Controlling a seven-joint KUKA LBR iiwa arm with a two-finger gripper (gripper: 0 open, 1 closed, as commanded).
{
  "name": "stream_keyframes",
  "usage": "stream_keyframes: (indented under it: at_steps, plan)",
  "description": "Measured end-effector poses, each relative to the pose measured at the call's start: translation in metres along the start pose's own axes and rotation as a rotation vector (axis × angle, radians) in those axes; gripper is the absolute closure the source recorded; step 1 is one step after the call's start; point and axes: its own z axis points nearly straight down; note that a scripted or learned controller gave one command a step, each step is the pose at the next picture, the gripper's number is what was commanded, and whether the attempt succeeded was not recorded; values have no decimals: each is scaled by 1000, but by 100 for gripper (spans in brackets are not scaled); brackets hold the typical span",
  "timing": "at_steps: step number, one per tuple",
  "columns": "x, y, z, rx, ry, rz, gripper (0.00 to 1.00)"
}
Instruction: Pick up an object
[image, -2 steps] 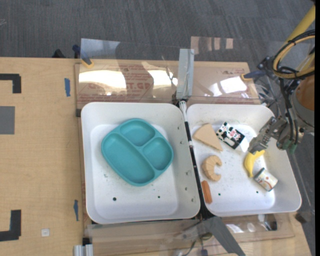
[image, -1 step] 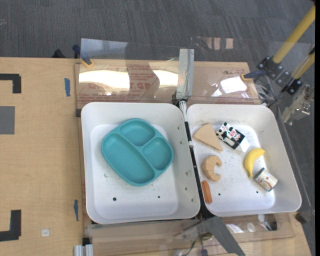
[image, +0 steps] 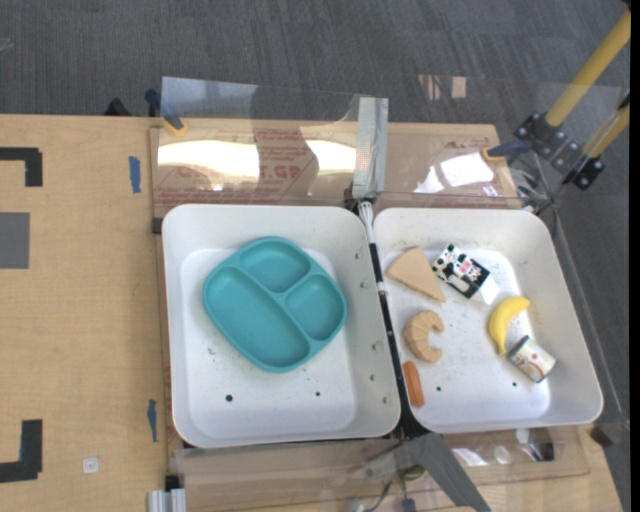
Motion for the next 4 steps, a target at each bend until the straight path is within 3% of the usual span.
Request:
stream_keyframes:
  at_steps: [1,3,4]
  plan:
    - [43,-43,-21,4,8,336,100]
    - [56,-48,-20,11,6,1286,100]
    - [69,-35,-21,6,9,487,100]
